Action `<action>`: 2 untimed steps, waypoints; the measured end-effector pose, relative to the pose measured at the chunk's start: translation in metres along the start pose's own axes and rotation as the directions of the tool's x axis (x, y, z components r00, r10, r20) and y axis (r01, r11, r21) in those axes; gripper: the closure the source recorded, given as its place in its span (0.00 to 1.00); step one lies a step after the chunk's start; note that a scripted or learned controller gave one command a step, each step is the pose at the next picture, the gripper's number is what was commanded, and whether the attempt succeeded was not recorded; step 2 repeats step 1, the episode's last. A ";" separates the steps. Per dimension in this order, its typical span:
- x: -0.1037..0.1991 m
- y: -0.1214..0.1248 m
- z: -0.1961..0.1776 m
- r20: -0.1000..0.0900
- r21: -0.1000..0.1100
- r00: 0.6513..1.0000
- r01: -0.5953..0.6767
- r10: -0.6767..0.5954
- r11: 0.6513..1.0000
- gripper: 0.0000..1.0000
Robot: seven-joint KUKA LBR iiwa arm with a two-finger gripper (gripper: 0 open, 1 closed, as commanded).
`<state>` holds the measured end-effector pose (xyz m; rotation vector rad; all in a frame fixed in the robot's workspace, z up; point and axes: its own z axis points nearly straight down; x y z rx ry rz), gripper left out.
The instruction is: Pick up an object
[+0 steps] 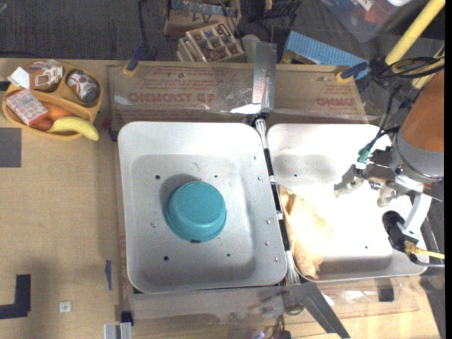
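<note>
A teal bowl (196,210) sits upside down in the middle of the left bin (141,154). A crumpled tan cloth (305,233) lies against the left wall of the right bin (318,143), reaching down to its front corner. My gripper (365,191) hangs over the right half of the right bin, to the right of the cloth and apart from it. Its two fingers stand spread, open, with nothing between them.
A tray with a banana (74,126) and food packets stands on the bench at the far left. Cardboard (191,94) lies behind both bins. Boxes and cables crowd the floor beyond.
</note>
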<state>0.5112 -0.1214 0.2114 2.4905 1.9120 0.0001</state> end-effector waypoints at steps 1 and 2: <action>0.015 0.000 0.120 -0.002 -0.012 0.981 0.194 -0.194 0.981 0.00; 0.015 0.000 0.120 -0.002 -0.012 0.981 0.194 -0.194 0.981 0.00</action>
